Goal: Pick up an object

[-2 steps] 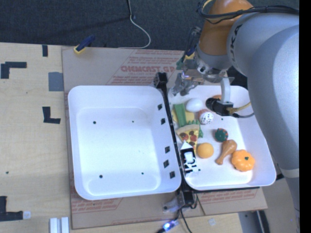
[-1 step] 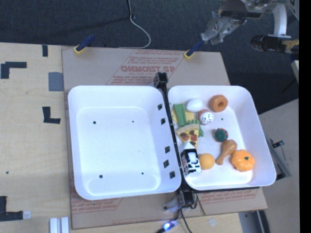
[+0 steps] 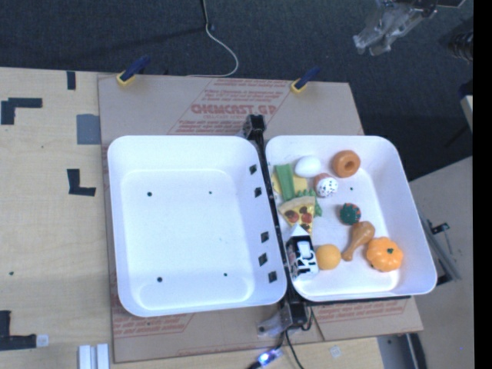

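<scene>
Your gripper (image 3: pixel 378 35) hangs high beyond the right bin (image 3: pixel 407 198), touching nothing; you cannot tell how its jaws stand. The toy food, including the orange pumpkin (image 3: pixel 384 254), lies in that bin.

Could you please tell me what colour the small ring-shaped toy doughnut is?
The ring-shaped toy doughnut is orange-brown, seen clearly in the camera view.
</scene>
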`<state>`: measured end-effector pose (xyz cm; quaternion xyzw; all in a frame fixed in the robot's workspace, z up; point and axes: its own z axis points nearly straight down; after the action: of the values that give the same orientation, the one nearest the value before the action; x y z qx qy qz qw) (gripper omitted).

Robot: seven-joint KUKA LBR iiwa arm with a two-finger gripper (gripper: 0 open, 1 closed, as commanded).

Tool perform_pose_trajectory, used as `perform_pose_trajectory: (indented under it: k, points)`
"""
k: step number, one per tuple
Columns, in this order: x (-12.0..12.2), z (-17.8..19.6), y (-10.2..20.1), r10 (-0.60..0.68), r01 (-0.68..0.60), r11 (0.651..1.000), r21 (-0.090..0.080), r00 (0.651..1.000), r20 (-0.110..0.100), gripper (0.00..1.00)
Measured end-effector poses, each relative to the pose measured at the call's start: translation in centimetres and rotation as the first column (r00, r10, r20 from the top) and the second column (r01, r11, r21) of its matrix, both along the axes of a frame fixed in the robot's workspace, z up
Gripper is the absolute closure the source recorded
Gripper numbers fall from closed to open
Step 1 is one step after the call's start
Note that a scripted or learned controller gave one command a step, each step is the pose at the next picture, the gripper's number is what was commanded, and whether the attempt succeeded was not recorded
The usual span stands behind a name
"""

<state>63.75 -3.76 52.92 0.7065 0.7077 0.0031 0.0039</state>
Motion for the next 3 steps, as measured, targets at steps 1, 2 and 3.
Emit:
perform_pose_trajectory:
  k: [1, 2, 3]
  points:
    - [1.5, 0.6, -7.1, -0.005, 0.005, 1.0, -0.001, 1.0, -0.008, 1.0]
    - [-2.1, 0.6, -15.7, -0.01, 0.01, 1.0, -0.003, 1.0, -0.011, 1.0]
    - [3.3, 0.5, -18.4, -0.001, 0.001, 1.0, -0.003, 1.0, -0.007, 1.0]
